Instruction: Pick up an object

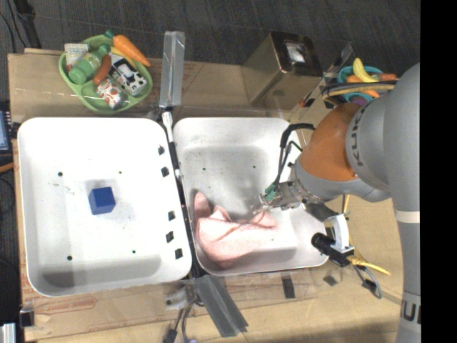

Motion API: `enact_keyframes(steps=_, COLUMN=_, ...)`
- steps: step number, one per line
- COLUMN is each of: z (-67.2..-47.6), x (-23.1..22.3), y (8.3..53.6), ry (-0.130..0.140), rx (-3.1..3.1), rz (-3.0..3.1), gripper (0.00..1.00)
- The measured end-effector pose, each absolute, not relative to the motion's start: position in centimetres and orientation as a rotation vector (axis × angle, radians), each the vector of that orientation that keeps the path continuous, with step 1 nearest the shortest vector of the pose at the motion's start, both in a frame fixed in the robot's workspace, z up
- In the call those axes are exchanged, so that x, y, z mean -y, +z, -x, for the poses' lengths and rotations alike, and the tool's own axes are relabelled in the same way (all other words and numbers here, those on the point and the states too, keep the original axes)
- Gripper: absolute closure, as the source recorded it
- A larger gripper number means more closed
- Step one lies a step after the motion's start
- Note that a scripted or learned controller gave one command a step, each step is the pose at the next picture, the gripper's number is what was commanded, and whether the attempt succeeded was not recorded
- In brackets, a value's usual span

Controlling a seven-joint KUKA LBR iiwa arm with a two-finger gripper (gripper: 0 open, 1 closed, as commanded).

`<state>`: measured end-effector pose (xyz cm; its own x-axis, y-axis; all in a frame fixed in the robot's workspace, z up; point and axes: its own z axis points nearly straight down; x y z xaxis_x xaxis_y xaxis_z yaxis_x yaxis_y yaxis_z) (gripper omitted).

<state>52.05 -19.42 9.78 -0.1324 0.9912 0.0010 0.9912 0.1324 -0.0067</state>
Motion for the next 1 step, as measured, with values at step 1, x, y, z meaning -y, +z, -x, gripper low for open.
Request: enact_keyframes(steps=1, z=-50.66, x=20.87, y=13.4, ry=0.005, rx=2.079, rz=2.351, gripper=1.0)
